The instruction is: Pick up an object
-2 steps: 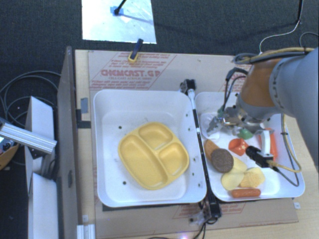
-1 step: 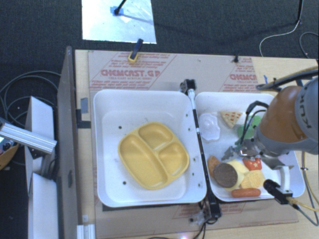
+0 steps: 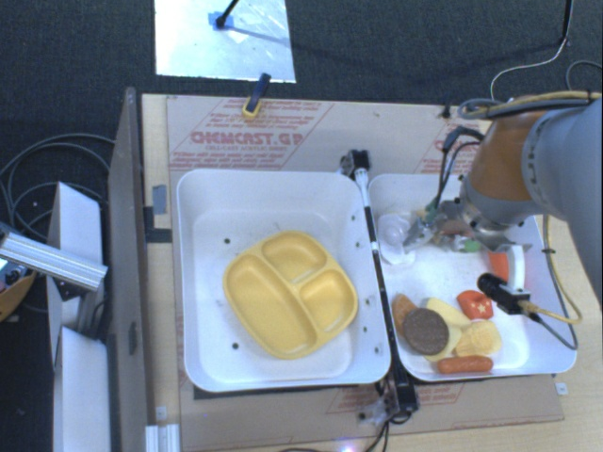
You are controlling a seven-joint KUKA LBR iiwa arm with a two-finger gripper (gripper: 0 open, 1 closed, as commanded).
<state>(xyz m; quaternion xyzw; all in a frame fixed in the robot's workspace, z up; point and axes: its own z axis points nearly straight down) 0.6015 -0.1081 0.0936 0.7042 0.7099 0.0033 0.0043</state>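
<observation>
My gripper (image 3: pixel 420 233) hangs low over the back left part of the right bin (image 3: pixel 546 347), with the arm reaching in from the right. A clear plastic cup (image 3: pixel 393 230) lies just left of the gripper, close to it; I cannot tell if they touch. Toy food is heaped at the bin's front: a round brown cookie (image 3: pixel 426 330), a red tomato piece (image 3: pixel 475 303), pale yellow pieces (image 3: pixel 479 339) and an orange sausage (image 3: pixel 464 365). An orange carrot (image 3: pixel 498 266) and a small green item (image 3: pixel 469 246) lie under the wrist.
The left bin (image 3: pixel 203 281) holds a yellow divided tray (image 3: pixel 287 292). A ridge (image 3: pixel 372 252) separates the two bins. The bare white floor of the right bin (image 3: pixel 438 276) lies between the gripper and the food heap.
</observation>
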